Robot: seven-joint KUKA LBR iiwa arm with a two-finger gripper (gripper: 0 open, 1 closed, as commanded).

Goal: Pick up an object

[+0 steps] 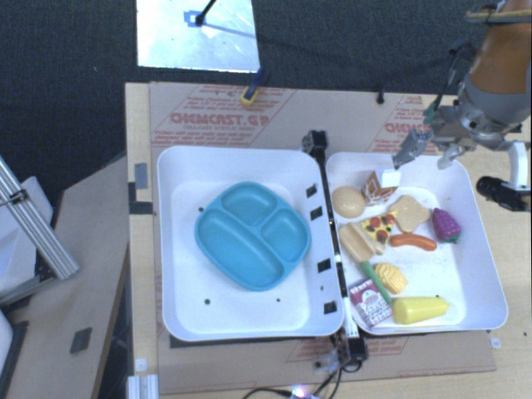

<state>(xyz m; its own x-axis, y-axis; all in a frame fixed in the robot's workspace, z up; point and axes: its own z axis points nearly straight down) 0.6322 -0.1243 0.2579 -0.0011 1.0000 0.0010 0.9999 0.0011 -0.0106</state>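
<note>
Gripper point(430, 150) hovers over the far edge of the right bin point(490, 285), fingers apart with nothing between them. Candidate objects crowd this bin: small carton point(380, 187) nearest below the gripper, bread roll point(348, 201), pizza slice point(381, 225), sausage point(412, 241), grapes point(445, 224), yellow pepper point(420, 308) toward the near edge. Left bin point(179, 223) carries a blue divided plate point(252, 234). Judgement: the open hover suits a descent onto the carton; tight packing risks a missed grasp.

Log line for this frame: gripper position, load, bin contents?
gripper: open, over right bin's far edge, nothing between fingers | right bin: toy foods incl. purple grapes, sausage | left bin: blue divided plate
</note>
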